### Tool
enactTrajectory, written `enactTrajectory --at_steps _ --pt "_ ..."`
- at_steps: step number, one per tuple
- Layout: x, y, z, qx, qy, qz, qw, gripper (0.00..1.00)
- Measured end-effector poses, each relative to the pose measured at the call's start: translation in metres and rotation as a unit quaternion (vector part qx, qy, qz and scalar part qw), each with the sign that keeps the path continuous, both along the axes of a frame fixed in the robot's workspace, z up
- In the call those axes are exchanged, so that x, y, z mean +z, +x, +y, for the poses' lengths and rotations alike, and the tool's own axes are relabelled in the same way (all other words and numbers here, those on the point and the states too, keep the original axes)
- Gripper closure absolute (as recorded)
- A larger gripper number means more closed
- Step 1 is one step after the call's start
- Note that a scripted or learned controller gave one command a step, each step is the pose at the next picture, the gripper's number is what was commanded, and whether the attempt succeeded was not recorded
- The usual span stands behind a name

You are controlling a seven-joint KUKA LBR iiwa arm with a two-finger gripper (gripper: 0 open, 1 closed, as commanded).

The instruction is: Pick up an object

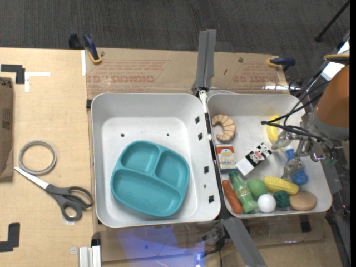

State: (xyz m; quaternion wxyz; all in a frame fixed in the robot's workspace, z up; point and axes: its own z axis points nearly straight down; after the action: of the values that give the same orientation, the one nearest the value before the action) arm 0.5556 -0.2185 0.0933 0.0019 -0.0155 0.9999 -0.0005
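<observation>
Fingers of the gripper hang low at the right side of the frame, too tangled against cables and toys to tell whether they are parted or closed, or whether they grip anything. Directly beneath sits a small blue toy in the right bin, touching the yellow corn at lower left, with a tan disc just below. A clean pick likely calls for a straight descent centred on the blue toy, closing across its narrow side, clear of the corn and the bin wall.
</observation>
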Motion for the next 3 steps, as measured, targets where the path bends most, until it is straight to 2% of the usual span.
enactTrajectory --at_steps 1,2,3 --pt "0.0 0.018 0.042 -0.041 0.0004 -0.001 0.9991 0.0" --pt "0.006 0.066 0.106 0.016 -0.0057 -0.004 0.9998 0.0" --pt "0.0 0.02 0.015 -0.067 0.0002 0.0 0.9978 0.0"
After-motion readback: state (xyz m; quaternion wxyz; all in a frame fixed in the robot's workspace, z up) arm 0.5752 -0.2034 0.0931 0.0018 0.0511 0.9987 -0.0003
